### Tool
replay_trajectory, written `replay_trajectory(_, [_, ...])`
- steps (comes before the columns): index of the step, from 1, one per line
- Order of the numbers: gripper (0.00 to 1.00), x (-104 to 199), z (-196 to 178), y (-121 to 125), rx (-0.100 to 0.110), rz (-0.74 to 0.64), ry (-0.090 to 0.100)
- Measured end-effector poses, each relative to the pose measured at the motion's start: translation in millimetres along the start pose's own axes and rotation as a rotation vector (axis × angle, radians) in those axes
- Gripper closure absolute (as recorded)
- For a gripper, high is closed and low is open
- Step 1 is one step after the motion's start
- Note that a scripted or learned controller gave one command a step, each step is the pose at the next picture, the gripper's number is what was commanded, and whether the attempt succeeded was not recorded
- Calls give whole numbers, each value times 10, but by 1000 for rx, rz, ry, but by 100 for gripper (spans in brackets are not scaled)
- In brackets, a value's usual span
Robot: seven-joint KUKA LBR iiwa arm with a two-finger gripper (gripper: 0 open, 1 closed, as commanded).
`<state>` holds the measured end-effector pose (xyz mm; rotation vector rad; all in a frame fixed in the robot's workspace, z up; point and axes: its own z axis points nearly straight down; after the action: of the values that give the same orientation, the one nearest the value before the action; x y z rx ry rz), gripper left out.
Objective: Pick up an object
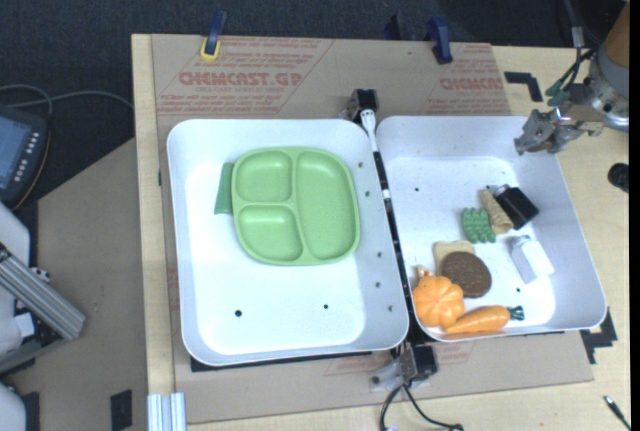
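Cardboard-topped desk (300, 69) carries your two white bins; the end effector (540, 134) hovers at two o'clock, grip state unclear, while the orange plastic pumpkin (437, 300) lies at five o'clock

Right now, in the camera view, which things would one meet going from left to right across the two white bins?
Green divided plate → orange pumpkin → brown round cookie → black block → the claw, above the right bin's far right corner.
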<state>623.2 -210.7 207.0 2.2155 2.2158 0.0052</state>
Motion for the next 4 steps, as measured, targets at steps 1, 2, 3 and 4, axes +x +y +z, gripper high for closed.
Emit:
replay_trajectory(1, [100, -4, -197, 11, 3, 0, 1])
replay_trajectory(2, [100, 524, -129, -245, 12, -4, 6])
replay_trajectory(3, [100, 942, -180, -456, 11, -4, 6])
replay_trajectory(4, [100, 1450, -276, -511, 10, -6, 7])
